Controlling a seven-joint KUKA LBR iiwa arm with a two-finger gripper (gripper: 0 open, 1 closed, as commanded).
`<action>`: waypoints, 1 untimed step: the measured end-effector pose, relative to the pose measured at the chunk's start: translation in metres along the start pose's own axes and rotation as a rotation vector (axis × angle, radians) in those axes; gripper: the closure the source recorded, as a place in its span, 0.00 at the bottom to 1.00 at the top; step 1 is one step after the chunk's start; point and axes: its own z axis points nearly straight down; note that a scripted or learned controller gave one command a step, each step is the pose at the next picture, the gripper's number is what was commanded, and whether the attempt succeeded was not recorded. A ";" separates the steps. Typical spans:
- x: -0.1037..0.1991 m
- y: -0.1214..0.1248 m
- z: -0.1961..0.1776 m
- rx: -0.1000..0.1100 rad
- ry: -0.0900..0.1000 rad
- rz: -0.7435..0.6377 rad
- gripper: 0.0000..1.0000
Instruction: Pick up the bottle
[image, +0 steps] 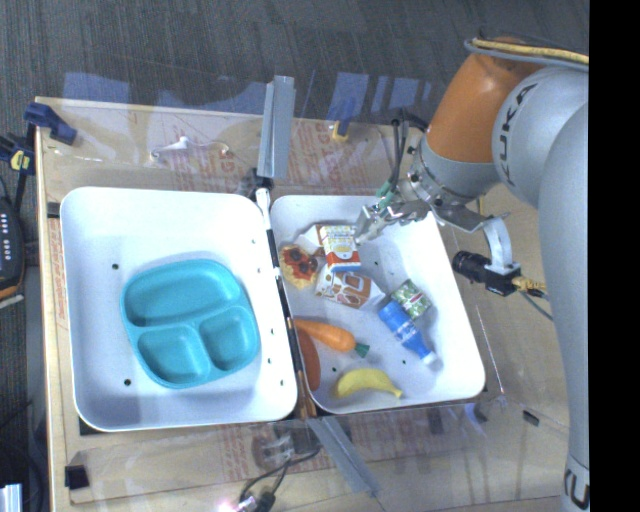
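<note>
Gripper (372, 222) is seen above the far edge of the right bin (462, 345), beside the carton (339, 263); nothing is seen between its fingers, though how far they are parted cannot be told; the bottle (407, 322), blue with a green label, is laid on its side near the bin's right edge, well apart from the gripper; a carrot (324, 334) and a banana (367, 382) are placed toward the near edge; a blue divided tray (190, 322) is set in the left bin (90, 230).
</note>
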 end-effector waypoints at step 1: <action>0.000 0.000 0.000 0.000 0.001 0.000 0.00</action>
